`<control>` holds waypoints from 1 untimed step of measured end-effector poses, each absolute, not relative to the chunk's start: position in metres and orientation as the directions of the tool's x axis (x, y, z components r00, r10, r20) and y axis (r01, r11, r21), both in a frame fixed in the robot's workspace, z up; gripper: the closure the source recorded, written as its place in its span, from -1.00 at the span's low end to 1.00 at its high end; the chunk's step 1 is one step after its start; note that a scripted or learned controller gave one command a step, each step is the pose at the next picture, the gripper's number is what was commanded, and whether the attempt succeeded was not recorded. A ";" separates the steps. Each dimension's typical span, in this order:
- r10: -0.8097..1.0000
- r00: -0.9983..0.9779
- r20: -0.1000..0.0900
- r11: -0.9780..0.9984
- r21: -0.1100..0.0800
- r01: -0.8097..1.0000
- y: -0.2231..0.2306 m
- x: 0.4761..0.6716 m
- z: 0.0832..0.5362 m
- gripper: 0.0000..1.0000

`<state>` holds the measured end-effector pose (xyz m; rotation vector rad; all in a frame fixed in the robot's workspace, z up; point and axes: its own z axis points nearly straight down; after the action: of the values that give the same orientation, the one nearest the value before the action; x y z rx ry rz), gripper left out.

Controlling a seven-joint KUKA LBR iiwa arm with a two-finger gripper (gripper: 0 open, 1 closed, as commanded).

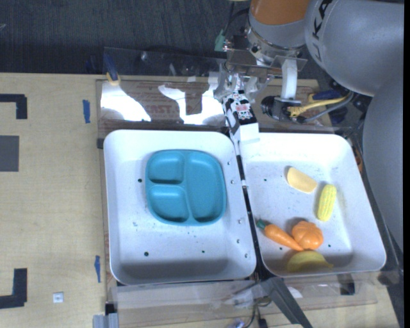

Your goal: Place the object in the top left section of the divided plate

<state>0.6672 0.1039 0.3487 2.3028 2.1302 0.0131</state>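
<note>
1. Pincer [238, 96] hangs above the far rim of the bench, over the seam between the two bins, under the grey arm [359, 38] with its orange band [278, 11]; whether it is spread or pressed together I cannot tell, and nothing can be seen pinched in it.
2. Two shallow white bins sit side by side: the left bin [128, 243] and the right bin [365, 250].
3. One blue divided plate [186, 186] lies in the left bin, a little toward its far half, with three sections (two small ones on the left, one large on the right).
4. One small black-and-white object [242, 110] shows just below the pincer, at the far end of the seam, well apart from the plate; its kind is too small to make out.
5. Five toy foods lie in the right bin:
   - one pale yellow piece [301, 179] toward the far side;
   - one corn cob [326, 202] just right of it;
   - one carrot [279, 235] near the left wall;
   - one orange round piece [308, 234] touching the carrot;
   - one yellow-green piece [307, 260] at the near wall.
</note>
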 end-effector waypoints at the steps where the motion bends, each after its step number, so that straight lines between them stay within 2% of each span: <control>1: 0.988 0.155 -0.002 -0.155 -0.007 0.988 0.144 0.579 0.258 1.00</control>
<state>0.5791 0.1440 0.2580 2.3906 2.0445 -0.0093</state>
